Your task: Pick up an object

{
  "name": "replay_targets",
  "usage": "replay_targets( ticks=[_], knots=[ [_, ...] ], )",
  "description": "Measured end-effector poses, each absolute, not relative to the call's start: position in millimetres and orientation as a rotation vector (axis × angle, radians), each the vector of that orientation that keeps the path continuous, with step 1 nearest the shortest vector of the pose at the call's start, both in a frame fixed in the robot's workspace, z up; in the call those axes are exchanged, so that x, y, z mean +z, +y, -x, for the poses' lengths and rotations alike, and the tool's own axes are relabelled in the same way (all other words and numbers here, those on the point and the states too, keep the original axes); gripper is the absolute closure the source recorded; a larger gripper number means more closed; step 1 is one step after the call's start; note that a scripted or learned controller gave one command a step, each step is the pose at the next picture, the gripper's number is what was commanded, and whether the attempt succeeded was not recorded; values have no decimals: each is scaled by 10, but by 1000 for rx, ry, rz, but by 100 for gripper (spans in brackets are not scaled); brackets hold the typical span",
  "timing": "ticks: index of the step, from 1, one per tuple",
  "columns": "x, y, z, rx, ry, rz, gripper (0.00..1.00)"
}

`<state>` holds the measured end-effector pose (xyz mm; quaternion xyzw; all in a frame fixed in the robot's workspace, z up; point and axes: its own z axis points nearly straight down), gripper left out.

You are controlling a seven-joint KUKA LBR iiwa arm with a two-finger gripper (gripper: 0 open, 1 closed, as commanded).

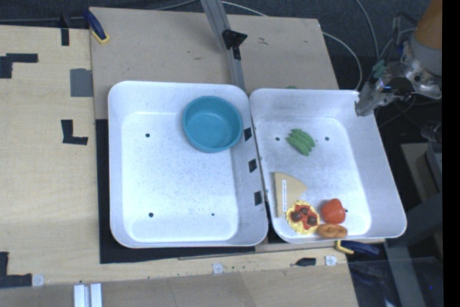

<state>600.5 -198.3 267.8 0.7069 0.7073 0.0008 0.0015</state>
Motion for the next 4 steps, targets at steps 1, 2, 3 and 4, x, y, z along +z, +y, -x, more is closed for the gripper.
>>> replay_targets(
  ticks=[1, 2, 3, 4],
  knots=[
    [2654, -1532, -5969, 0, 2226, -2218, 100],
    [2491, -1007, -5851, -1, 2227, -2218, 100],
    [2361, -474, -5766, -1, 2228, -2218, 100],
    [2246, 57, -5646, -1, 2227, -2218, 100]
  ],
)
